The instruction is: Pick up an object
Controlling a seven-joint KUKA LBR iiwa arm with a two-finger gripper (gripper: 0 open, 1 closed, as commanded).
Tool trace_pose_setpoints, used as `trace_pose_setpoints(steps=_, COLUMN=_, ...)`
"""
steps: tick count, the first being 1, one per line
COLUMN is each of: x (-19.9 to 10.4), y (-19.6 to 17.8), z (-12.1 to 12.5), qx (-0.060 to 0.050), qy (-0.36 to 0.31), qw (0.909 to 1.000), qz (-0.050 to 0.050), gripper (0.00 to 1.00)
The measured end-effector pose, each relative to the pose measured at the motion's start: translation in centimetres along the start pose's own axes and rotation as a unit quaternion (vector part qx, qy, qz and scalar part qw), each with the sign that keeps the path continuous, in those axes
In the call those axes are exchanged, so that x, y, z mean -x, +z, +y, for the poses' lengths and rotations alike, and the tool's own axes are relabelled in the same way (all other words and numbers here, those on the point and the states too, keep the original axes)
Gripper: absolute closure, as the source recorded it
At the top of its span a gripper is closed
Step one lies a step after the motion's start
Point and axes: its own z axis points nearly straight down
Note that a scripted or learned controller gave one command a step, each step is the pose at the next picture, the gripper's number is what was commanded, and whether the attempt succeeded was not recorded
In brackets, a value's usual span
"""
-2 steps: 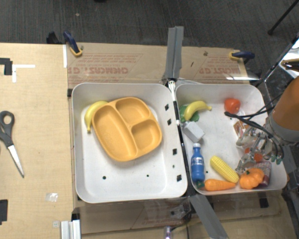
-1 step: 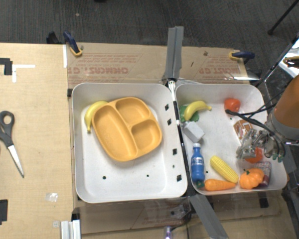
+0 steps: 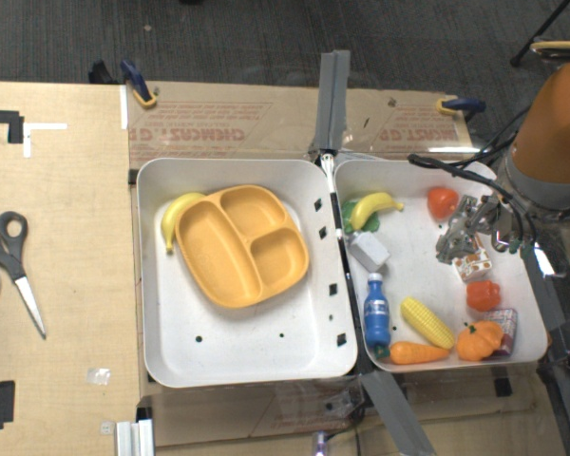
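pale wooden bench [image 3: 57, 255] under two white bins; left bin [image 3: 161, 350] with a yellow divided tray [image 3: 239, 245]. gripper [image 3: 459, 231] low in right bin [image 3: 399, 183], grip state impossible to tell. candidate targets crowded close: small packet [image 3: 475, 269] just below, red tomato [image 3: 443, 200] just beside. risk: glancing off or nudging neighbours, coming up with nothing

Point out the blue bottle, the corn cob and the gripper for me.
blue bottle [image 3: 376, 313]: camera view, on its label.
corn cob [image 3: 427, 322]: camera view, middle of the cob.
gripper [image 3: 459, 235]: camera view, at the finger ends above the right bin.
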Motion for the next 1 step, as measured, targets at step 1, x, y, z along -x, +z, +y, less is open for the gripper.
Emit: trace_pose_setpoints(steps=1, x=-0.01, y=0.01, z=-0.02, qx=0.000, qy=0.000, qw=1.0000, qz=0.000, gripper=0.00)
